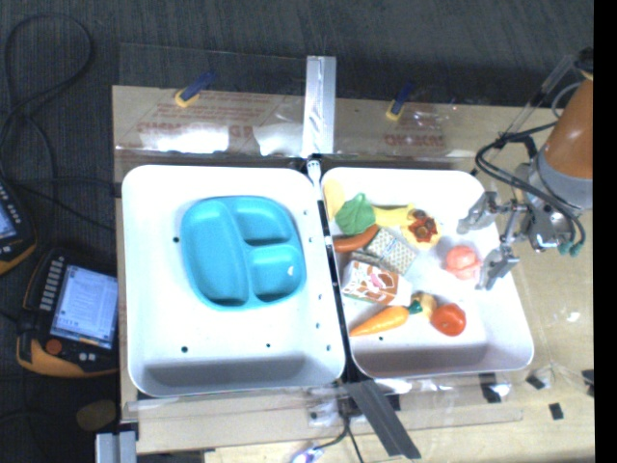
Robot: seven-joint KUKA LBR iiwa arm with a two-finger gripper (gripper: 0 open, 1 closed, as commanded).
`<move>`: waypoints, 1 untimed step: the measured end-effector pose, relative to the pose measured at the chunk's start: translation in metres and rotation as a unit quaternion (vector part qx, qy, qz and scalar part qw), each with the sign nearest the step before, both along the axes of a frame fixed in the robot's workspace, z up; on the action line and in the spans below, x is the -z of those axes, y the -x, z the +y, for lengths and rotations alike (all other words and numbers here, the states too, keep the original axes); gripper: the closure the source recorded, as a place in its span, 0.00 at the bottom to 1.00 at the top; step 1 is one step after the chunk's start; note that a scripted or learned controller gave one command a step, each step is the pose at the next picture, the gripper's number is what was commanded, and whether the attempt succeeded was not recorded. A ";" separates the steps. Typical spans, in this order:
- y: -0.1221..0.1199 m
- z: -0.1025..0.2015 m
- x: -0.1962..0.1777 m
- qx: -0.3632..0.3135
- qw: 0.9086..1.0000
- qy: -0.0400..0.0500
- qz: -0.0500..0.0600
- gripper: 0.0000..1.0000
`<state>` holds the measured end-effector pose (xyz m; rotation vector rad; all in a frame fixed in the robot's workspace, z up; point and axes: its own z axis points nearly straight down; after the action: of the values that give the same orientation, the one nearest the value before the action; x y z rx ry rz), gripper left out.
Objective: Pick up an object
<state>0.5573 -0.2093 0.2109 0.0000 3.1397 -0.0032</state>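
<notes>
Two white bins [135, 287] side by side on my bench.
My gripper [490, 241] hangs wide apart over the right bin, just beside the pink ball [462, 258], holding nothing.

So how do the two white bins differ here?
The left bin holds a single blue divided tray; the right bin holds a pile of small toy foods, including a carrot and a tomato. The claw hangs over the right bin, not the left. Both are shallow and white.
</notes>
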 end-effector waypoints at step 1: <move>0.010 0.003 0.121 0.088 0.996 0.001 -0.006 0.00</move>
<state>0.5469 -0.2067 0.0903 0.2751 3.1163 -0.0062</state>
